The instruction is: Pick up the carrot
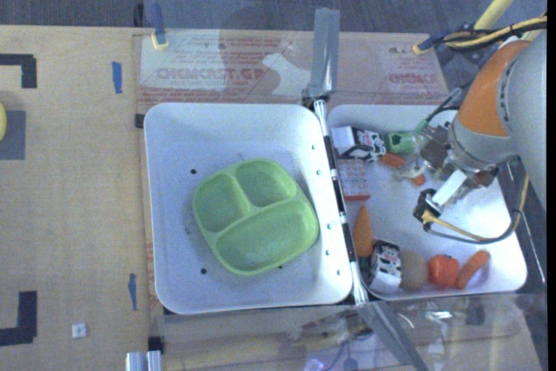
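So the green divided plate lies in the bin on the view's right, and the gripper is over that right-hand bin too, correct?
No. The camera view shows the green divided plate in the bin on the view's left. The gripper is over the right-hand bin, as you say.

We see two white bins side by side. The left bin (174, 143) holds a green divided plate (254, 215). In the right bin (395, 208) the carrot (362, 230) lies along the left wall. By the near wall sit a black-and-white toy (386, 265), a tan lump (415, 272), a red piece (443, 270) and a long orange piece (473, 267). The gripper (427, 159) hangs over the far part of this bin, just beside a green thing (401, 141) and well apart from the carrot.
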Motion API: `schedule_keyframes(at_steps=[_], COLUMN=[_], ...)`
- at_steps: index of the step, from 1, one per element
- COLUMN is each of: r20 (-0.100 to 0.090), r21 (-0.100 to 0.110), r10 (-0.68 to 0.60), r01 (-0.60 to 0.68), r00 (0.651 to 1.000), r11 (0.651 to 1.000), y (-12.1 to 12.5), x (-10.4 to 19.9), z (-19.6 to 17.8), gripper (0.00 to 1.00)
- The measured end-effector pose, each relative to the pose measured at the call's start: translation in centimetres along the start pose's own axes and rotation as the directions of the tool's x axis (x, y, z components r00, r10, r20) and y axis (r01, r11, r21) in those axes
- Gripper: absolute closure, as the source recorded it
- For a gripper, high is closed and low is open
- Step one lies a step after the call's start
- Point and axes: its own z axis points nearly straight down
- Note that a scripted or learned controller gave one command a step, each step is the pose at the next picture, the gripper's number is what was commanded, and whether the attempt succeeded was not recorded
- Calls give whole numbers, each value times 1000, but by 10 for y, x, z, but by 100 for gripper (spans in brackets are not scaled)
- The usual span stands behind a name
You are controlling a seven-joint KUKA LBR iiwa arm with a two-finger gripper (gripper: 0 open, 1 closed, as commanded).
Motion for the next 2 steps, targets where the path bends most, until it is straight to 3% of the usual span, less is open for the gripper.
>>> schedule_keyframes(at_steps=[1,2], r20=[19,19], r21=[79,82], r10=[3,3], r01=[-5,-4], r00=[1000,1000], r11=[997,997], y=[68,65], x=[21,25], z=[-1,-8], gripper=[0,100])
